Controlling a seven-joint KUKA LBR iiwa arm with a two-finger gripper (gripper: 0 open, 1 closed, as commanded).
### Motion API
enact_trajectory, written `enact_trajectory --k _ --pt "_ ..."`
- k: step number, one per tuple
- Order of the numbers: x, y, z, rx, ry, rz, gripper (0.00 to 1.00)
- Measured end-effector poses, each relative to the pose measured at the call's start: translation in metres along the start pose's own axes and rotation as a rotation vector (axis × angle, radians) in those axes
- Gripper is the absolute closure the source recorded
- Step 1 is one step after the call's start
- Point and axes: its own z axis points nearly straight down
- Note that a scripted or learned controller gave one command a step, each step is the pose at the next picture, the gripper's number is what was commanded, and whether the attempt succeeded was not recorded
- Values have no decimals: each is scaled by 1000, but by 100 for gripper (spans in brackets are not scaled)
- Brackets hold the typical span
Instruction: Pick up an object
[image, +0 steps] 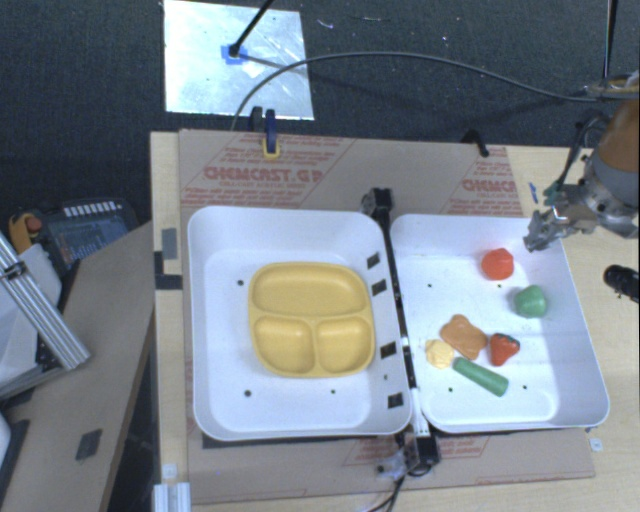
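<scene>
The right white bin (560, 400) holds several small toy foods: a red-orange ball (497, 264), a green ball (530, 300), an orange-brown piece (463, 335), a pale yellow piece (439, 352), a red strawberry-like piece (503, 347) and a green cylinder (481, 376). My gripper (541, 233) hangs above the bin's far right corner, just up and right of the red-orange ball. Nothing shows between its fingers.
The left white bin (215, 300) carries a yellow three-compartment tray (308, 318). A black divider with clips (393, 300) runs between the bins. A blue-and-yellow clamp (269, 133) stands at the bench's far edge. Cables cross behind the bench.
</scene>
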Motion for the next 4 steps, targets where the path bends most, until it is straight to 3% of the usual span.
enact_trajectory --k 1,4 --pt "2 11 -61 -2 0 -4 100" --pt "159 -29 -43 6 4 -7 100"
